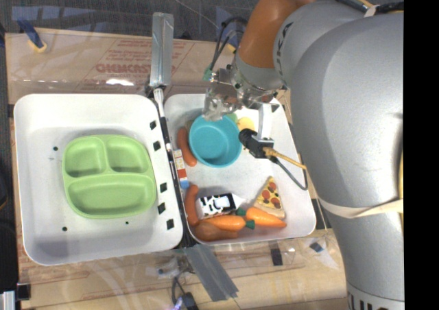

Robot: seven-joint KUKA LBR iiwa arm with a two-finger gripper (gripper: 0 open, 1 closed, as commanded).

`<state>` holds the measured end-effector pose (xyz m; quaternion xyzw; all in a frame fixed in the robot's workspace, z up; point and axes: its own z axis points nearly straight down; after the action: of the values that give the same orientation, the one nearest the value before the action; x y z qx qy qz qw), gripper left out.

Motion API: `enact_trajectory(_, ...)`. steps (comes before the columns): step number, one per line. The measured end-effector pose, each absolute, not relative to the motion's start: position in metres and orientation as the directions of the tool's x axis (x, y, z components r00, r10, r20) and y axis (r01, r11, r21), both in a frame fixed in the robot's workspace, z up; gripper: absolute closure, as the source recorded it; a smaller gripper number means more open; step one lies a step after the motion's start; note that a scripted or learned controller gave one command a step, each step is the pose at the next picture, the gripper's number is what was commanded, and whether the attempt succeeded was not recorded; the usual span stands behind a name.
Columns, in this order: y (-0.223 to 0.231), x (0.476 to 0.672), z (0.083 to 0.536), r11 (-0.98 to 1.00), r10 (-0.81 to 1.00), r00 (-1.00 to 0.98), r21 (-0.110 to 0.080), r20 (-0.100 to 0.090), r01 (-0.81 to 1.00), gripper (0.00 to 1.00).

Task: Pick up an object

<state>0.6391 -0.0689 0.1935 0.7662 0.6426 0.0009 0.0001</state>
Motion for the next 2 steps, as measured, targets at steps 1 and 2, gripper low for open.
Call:
enact_trajectory(1,-0.135,0.590,0.126,-0.238,0.971,0.238,-0.009,-0.002,0.971,1.00)
enact_trajectory(2,-0.054,0.583,0.192,-0.695,0.719,0.695,-0.003,0.001,0.719,1.00)
